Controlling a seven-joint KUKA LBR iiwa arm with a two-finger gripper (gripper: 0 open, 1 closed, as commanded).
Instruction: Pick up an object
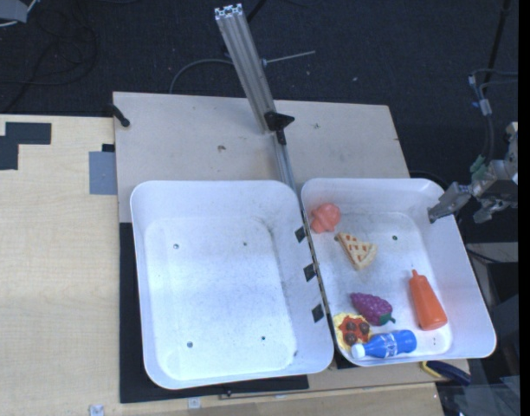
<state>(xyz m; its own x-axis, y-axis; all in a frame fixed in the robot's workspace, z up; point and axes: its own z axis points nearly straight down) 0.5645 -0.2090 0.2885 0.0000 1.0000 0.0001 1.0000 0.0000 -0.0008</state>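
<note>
Gripper point(462, 199): you see it at the right bin's far right corner, over the rim. Dark fingertips point left toward the bin; how far they are parted, you cannot tell at this size. Nothing shows between them.
Right bin point(438, 228): holds all six objects.
Pink round object point(326, 217): far left corner of the right bin, close against the left wall.
Pie slice point(358, 250): tan, lattice top, just beside the pink piece, toward the bin's middle.
Orange bottle point(427, 301): lying along the right side, cap end toward the far edge.
Purple grapes point(371, 306): near the bin's near edge, left of the orange bottle.
Pizza piece point(351, 328): yellow and red, near left corner, touching the grapes as far as you can judge.
Blue bottle point(386, 345): lying along the near edge, white cap to the left, just beside the pizza piece.
Left bin point(213, 284): white, speckled floor.
Aluminium rail point(250, 68): slants from the far bench edge down to the seam between the bins.
</note>
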